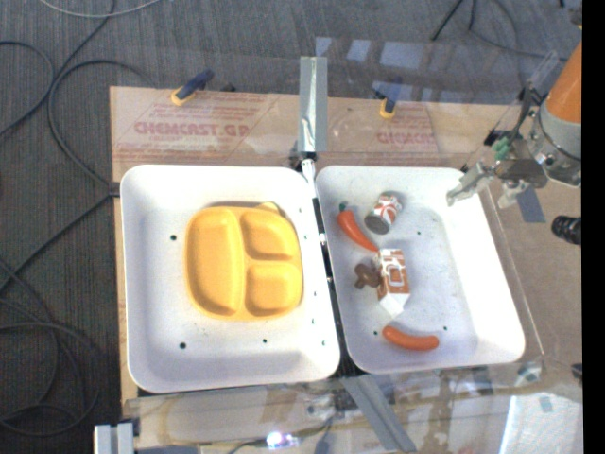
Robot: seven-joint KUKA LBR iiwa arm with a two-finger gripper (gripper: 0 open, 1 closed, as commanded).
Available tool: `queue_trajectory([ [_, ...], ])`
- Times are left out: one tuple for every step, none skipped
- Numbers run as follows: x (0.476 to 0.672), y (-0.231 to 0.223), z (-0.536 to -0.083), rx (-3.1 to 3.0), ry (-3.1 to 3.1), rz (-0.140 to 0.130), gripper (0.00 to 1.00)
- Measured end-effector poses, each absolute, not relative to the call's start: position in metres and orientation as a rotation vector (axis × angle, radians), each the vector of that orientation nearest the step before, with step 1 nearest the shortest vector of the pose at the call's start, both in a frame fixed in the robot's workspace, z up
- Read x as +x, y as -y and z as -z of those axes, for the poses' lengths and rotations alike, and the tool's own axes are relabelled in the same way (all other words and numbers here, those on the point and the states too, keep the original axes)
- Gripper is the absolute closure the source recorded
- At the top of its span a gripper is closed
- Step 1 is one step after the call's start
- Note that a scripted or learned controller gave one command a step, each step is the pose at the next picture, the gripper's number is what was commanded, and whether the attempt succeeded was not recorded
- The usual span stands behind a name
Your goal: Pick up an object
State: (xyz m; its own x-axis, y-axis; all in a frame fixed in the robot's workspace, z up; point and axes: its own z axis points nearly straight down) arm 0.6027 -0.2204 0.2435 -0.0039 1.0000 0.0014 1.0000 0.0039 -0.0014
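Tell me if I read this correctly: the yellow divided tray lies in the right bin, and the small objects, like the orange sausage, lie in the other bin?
Not quite. The camera view shows the yellow divided tray in the left bin; the small objects, like the orange sausage, lie in the right bin.

Two white bins: left bin (151, 348), right bin (492, 329). One yellow divided tray (246, 259), three compartments, in the left bin. Right bin count: two orange sausage-shaped pieces (356, 228) (411, 339), one small can (383, 212), one red-and-white carton (393, 274), one small brown item (366, 274). Two yellow clamps (192, 85) (385, 105).
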Motion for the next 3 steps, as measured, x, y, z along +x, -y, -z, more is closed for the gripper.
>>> queue_trajectory([
  [0.59, 0.166, -0.093, -2.215, 2.226, 0.0, 0.0],
  [0.526, 0.12, -0.09, -2.164, 2.292, 0.009, 0.0],
  [0.493, 0.098, -0.091, -2.368, 2.094, 0.029, 0.0],
])
